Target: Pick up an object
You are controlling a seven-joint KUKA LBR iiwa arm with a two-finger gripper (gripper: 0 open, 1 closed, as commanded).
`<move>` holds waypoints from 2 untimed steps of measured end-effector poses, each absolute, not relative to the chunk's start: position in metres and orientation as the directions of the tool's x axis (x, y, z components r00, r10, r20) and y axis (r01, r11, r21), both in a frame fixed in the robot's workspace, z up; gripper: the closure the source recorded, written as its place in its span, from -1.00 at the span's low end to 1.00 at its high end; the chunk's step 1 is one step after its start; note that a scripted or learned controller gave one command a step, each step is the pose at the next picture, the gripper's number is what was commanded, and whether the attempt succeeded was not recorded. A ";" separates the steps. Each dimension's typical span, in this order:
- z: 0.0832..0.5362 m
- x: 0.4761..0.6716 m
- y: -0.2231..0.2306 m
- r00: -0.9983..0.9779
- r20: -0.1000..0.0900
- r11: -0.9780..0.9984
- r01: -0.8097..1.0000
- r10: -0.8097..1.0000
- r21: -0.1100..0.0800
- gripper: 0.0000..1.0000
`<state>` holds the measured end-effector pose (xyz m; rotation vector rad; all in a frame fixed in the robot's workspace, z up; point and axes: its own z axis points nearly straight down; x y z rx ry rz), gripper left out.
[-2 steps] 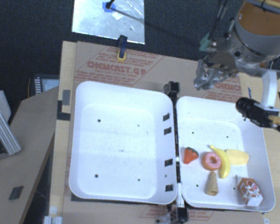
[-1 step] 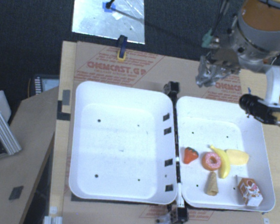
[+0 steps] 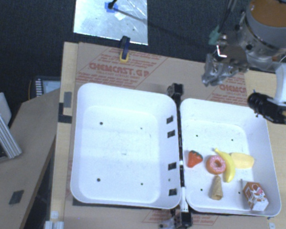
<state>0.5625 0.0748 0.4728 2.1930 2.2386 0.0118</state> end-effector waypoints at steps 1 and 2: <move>0.484 0.563 0.075 -0.027 -0.001 0.027 1.000 1.000 0.014 1.00; 0.304 0.523 0.027 0.004 -0.002 -0.004 1.000 1.000 -0.016 1.00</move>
